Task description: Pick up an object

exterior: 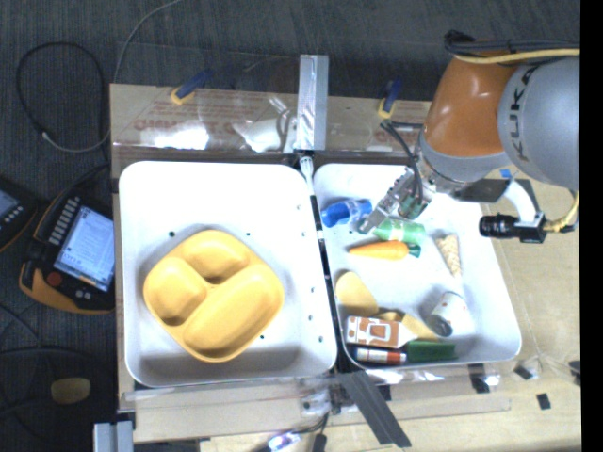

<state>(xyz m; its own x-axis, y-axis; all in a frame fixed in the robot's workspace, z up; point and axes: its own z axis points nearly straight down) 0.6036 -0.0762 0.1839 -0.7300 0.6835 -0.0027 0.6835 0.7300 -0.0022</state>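
while the arm is reaching in from the right of the camera view, the tool is hanging low over the back of the right bin. its tip is sitting among a blue thing, a green bottle and a carrot, and whether it is gripping anything cannot be told from this angle. more choices are lying nearer the front: a yellow wedge, a printed box, a cup and a marker. a yellow divided dish is filling the left bin.

to do the pick well, the tool is probably needing to settle on one item, likely the green bottle or blue thing, and come straight down clear of the bin's divider wall.

grey letters reading "ku" are showing on the arm; the box's print is too small to read.
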